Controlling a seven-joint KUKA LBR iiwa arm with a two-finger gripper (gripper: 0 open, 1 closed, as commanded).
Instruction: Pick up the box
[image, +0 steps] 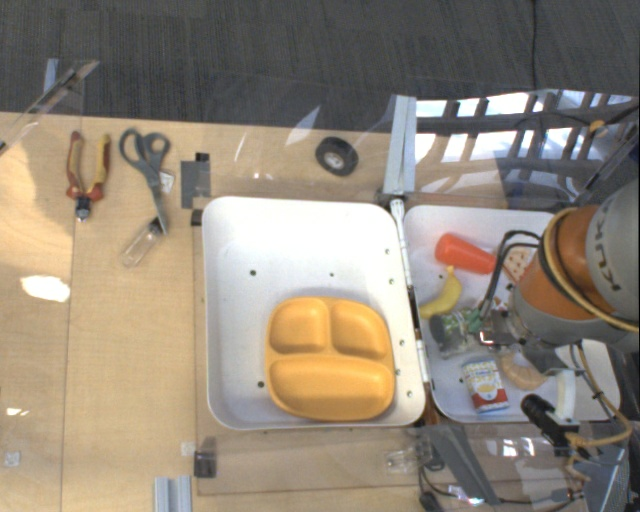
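Pale wooden bench (100, 380), dark, perhaps carpeted floor (250, 50); sunlit patches

Both bins are white: the left bin (230, 300) holds a yellow-orange divided tray (330, 357), the right bin (450, 400) an orange cone (465, 252), a yellow banana (443, 297) and a red-and-white box (485, 386). The bench (100, 350) is pale wood. The pliers (86, 172) have red handles.

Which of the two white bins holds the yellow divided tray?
The left bin: the yellow tray lies there alone. The right bin holds small items.
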